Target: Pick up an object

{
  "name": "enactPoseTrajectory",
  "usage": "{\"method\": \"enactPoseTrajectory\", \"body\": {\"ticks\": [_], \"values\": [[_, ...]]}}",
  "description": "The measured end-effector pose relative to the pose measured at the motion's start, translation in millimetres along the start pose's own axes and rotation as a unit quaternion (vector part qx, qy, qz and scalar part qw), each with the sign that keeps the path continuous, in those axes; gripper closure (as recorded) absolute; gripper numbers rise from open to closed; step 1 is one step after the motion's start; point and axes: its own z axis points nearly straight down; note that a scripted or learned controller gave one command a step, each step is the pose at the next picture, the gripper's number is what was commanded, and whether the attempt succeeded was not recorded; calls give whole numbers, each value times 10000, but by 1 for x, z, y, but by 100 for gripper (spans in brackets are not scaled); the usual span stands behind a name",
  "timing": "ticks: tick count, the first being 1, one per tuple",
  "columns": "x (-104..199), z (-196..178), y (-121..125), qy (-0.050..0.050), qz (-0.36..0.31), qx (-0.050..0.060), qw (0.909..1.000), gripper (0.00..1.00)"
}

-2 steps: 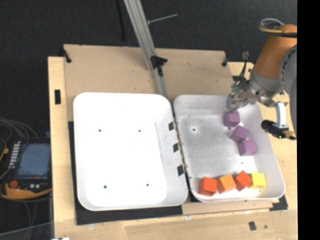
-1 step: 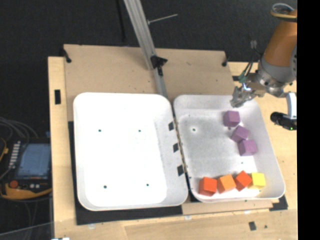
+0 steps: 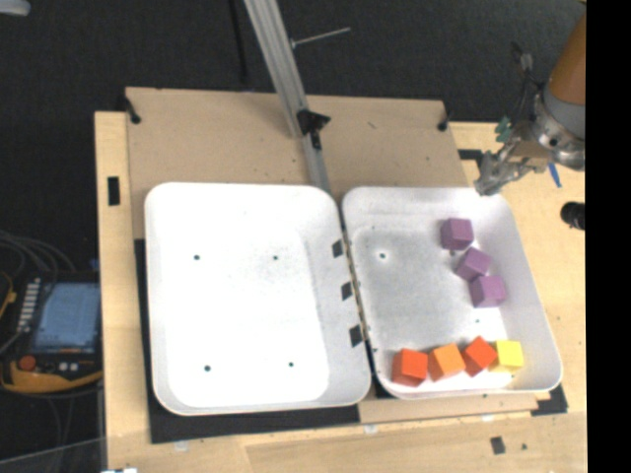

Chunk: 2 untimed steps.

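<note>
Pale wooden bench (image 3: 108, 264) on dark flooring; brown board (image 3: 217, 136) laid across its far half. Metal pole (image 3: 281, 67) slanting up from bench centre to the top edge. Blue-screened device (image 3: 64, 318) with cables off the bench's left side.

Two shallow white bins side by side, joined by small dark clips. Left bin (image 3: 246, 294): bare speckled floor. Right bin (image 3: 414, 274): three purple blocks (image 3: 473, 262) in a loose line near its right wall, running from far to near. Along the near wall, a touching row: red-orange block (image 3: 410, 366), orange block (image 3: 447, 360), red block (image 3: 479, 354), yellow block (image 3: 510, 353) at the right end.

Gripper (image 3: 490, 178) above the right bin's far-right corner, at the rim, grey wrist and orange band behind it toward the right. Fingers too small and blurred: open or closed, cannot tell. Nothing seen between them. Nearest purple block near the gripper, inside the bin, apart from it; coloured row well apart, at the opposite wall.
</note>
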Motion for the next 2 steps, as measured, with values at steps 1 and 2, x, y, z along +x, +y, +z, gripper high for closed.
{"method": "enactPoseTrajectory", "body": {"ticks": [1,2], "values": [[-1,-5,1,6,-8,24,10000,100],[50,-14,-5,19,-31,34,10000,100]]}}
